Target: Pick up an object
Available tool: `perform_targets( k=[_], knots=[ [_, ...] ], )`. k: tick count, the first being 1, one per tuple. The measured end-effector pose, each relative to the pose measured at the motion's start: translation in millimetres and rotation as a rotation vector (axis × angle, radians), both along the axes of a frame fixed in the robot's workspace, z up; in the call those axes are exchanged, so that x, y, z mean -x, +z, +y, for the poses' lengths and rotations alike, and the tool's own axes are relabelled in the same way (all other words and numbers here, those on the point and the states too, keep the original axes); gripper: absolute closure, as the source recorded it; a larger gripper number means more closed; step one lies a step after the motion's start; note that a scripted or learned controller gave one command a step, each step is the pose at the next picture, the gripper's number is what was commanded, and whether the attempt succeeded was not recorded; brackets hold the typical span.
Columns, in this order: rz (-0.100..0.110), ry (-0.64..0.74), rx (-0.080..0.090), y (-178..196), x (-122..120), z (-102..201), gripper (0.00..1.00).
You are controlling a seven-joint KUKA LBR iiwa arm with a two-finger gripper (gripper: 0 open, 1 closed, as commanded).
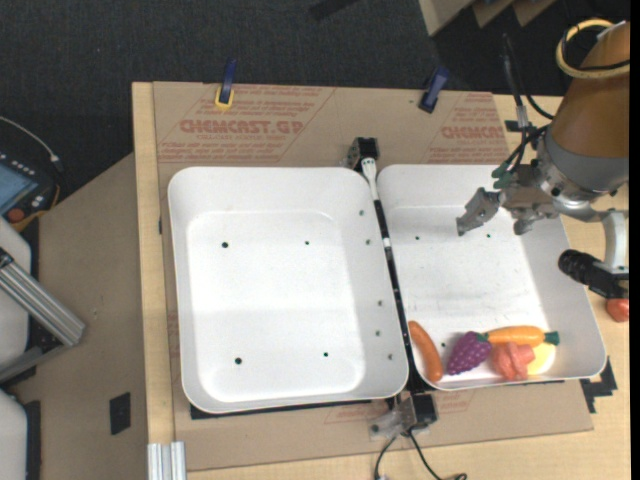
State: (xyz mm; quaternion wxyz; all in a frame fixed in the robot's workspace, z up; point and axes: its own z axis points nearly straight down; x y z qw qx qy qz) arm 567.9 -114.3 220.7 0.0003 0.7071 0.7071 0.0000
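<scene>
Camera view: gripper (499,215), fingers spread and holding nothing, hangs over the right bin (440,193) far half; the toy cluster, with purple grapes (467,352) and orange carrot (519,335) lying crosswise, sits toward six o'clock, well apart.

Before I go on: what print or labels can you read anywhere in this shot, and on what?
"CHEMCAST.GP": red print on the brown board behind the left bin.
Same red print, cut short and blurred, behind the right bin: unreadable.
Smaller red lines around both: too blurred to read.
</scene>
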Motion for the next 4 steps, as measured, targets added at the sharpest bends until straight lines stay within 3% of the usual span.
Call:
perform_targets(
  k=[1,2,3,4],
  knots=[
    [-0.02,0.008,0.0,185.1,-7.6,61.6,0.0],
    [-0.005,-0.012,0.006,187.1,7.7,-57.0,0.0],
    [-0.017,0.004,0.004,307.6,12.0,-27.5,0.0],
    [0.005,-0.011,0.001,266.3,65.2,-115.3,0.0]
  ],
)
